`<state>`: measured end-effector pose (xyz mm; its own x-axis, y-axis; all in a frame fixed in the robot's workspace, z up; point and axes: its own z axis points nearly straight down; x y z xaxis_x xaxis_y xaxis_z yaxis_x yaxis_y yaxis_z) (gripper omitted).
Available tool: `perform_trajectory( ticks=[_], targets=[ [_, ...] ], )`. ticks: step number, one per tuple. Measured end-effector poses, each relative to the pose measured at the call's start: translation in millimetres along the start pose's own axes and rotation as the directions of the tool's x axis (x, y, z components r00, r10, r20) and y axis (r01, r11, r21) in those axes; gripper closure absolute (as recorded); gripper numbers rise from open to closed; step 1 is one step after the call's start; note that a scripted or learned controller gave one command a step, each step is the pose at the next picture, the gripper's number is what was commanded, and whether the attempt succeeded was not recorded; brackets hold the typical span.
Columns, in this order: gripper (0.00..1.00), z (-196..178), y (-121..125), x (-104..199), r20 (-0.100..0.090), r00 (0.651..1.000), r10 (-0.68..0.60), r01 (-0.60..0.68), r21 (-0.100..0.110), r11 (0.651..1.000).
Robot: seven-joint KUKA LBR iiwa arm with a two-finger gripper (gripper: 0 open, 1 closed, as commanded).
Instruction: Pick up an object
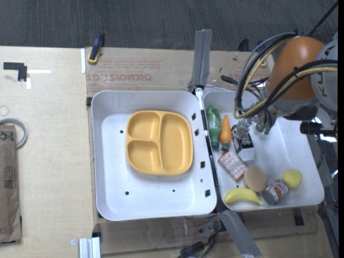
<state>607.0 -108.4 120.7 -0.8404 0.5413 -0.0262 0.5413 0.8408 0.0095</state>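
From the overhead camera I see my arm (301,69) reaching in from the right, its orange band bulging over the right bin (306,160), with black and yellow cables looping off it. The gripper (246,138) hangs low at the left part of that bin, right over a small dark-and-white boxy item (246,148); whether it touches it, and how the fingers stand, I cannot tell from this angle, so I claim no hold. The pickable things are all clustered in the right bin, likely because it serves as the source: a green bottle (214,123) and an orange carrot (225,129) lying along the left wall, a flat red-and-white packet (233,165), a round tan disc (255,179), a smooth curved yellow banana (242,197), a small can (275,191) on its side, and a yellow lemon-like ball (291,178). The left bin (107,160) holds a glossy yellow divided plate (159,142) with three compartments, sitting flat in the middle. My guess is that the boxy item under the gripper is the target.
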Motion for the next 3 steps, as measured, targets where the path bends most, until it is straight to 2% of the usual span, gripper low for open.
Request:
perform_trajectory(
  ticks=[1,2,3],
  targets=[
    [0.00,-70.8,43.8,41.7,-0.025,1.000,0.005,-0.004,0.010,1.000],
    [1.00,-78.2,42.7,39.7,-0.024,1.000,0.009,-0.008,0.010,1.000],
    [1.00,-150.7,84.6,91.2,-0.024,0.984,0.177,-0.177,0.016,0.984]
  ],
)
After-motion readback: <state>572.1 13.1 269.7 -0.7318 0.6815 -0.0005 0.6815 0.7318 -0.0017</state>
